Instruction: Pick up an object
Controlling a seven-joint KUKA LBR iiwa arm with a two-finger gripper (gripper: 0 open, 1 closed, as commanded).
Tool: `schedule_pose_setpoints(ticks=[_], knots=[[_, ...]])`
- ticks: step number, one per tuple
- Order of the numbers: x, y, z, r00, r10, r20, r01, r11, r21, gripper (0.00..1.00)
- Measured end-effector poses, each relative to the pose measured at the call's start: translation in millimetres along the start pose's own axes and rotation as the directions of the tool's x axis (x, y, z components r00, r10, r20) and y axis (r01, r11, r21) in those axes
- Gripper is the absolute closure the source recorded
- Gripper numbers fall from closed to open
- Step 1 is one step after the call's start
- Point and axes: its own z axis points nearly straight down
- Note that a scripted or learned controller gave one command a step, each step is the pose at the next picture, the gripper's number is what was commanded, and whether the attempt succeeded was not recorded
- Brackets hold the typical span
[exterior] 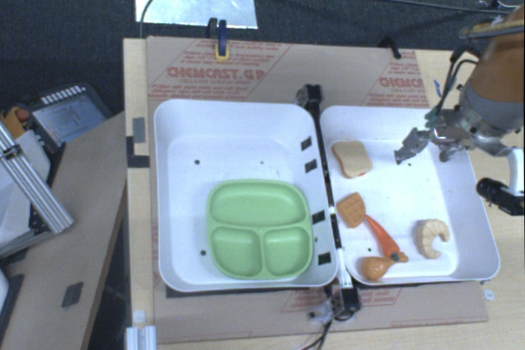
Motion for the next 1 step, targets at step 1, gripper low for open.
schedule_pose_setpoints(ticks=[1], knots=[[0.5, 2.7, -7.6, 1.0, -0.003, 0.002, 0.003, 1.0, -0.013, 0.0]])
